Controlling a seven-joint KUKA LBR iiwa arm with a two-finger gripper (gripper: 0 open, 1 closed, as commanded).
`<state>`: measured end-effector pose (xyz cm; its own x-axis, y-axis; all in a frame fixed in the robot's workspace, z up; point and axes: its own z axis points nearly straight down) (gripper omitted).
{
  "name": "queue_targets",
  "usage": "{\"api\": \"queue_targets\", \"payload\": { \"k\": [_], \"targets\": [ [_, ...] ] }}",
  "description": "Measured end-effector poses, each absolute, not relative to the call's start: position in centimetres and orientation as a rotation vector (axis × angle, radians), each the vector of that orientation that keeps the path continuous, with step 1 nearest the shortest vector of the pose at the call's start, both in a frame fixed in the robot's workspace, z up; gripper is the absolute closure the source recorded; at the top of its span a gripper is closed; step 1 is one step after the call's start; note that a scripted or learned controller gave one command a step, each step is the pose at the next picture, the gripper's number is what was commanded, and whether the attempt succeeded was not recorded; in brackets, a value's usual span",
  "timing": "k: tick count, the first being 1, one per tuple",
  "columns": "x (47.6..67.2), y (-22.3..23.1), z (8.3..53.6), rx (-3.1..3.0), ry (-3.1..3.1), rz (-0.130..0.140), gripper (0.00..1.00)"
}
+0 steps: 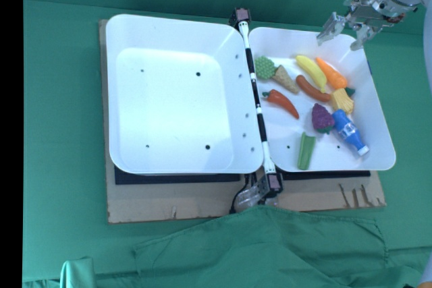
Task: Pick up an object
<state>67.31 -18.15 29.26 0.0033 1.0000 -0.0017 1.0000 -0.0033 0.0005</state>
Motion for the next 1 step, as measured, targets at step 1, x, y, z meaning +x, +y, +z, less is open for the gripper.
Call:
{"api": "queue_targets", "payload": {
  "k": [1],
  "targets": [
    [69.25, -18.7, 19.06, 2.228, 2.222, -0.009, 0.0]
  ]
}}
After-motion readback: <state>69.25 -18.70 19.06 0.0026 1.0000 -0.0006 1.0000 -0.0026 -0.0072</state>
